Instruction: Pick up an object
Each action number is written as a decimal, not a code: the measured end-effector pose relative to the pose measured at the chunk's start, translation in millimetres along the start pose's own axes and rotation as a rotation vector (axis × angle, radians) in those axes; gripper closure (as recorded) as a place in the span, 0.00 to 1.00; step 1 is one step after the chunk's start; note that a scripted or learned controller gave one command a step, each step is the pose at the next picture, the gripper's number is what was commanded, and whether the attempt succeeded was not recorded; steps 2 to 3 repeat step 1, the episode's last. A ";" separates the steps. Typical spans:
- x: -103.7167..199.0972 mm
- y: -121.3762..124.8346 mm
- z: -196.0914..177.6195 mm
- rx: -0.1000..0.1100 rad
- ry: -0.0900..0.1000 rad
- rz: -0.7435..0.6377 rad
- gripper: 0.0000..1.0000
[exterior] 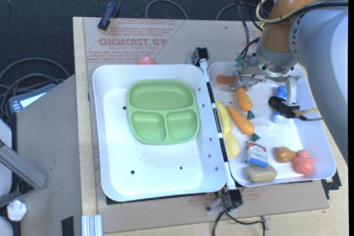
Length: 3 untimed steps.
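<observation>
My gripper (244, 78) hangs low over the back left part of the right bin (319, 143), under the orange band of the arm (287, 5). Just below it lies a short carrot (244, 100), and a small orange piece (224, 80) lies to its left. A longer carrot (242, 120) rests nearer the bin's middle. Whether anything is in the gripper cannot be seen from this angle.
The right bin also holds a yellow banana (224, 116), a small carton (256, 153), a beige lump (260, 174), a brown item (285, 153), a pink toy (303, 162) and a blue item (282, 91). A green divided plate (163, 110) sits in the left bin (110, 135).
</observation>
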State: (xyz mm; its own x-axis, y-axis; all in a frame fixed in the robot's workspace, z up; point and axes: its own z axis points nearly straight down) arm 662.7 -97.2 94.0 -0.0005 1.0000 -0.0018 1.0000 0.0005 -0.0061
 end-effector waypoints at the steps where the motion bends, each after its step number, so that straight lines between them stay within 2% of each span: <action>1: 81.0 -45.9 -91.7 -0.007 0.003 -0.002 1.00; 3: 81.0 -45.9 -91.7 -0.007 0.003 -0.002 1.00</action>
